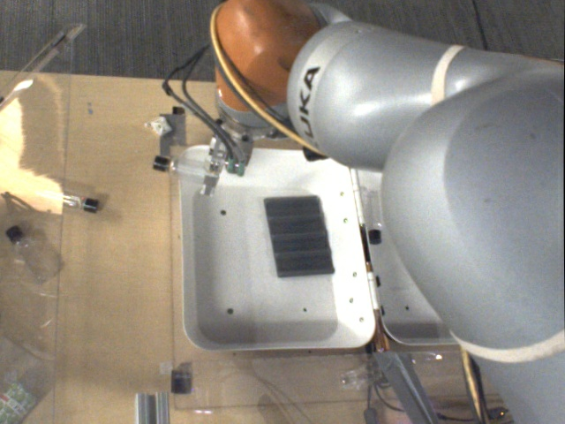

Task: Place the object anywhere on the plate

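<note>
Plate [300, 236] sits dark and bare mid left bin [207, 312]; gripper [214, 173] hovers at far-left corner, grip state unclear, so nothing's placed yet.

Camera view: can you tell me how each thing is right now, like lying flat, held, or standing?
Dark ribbed plate: lying flat on the floor of the left bin, nothing on it.
Left bin: sitting on the bench, holding the plate.
Right bin: mostly hidden under the arm.
Arm: reaching over the left bin's top corner.
Gripper: above the bin's rim, nothing seen held.
</note>
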Robot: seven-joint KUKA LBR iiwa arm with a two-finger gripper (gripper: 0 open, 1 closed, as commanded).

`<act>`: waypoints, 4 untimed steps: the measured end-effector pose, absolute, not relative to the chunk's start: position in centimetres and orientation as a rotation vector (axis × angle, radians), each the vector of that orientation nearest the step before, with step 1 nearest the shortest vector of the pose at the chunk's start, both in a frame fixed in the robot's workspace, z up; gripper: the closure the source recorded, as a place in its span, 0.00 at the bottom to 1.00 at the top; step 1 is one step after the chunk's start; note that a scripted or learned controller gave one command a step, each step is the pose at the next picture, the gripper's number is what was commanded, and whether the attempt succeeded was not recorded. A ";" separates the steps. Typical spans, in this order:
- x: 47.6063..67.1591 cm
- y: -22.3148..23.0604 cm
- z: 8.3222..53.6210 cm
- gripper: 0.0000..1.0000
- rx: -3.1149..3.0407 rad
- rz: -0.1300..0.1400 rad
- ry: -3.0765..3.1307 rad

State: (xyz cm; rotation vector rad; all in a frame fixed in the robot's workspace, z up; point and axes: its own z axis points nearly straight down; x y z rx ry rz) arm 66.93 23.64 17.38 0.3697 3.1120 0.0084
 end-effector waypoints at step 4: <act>67.0 23.6 19.9 1.00 -1.124 0.005 2.921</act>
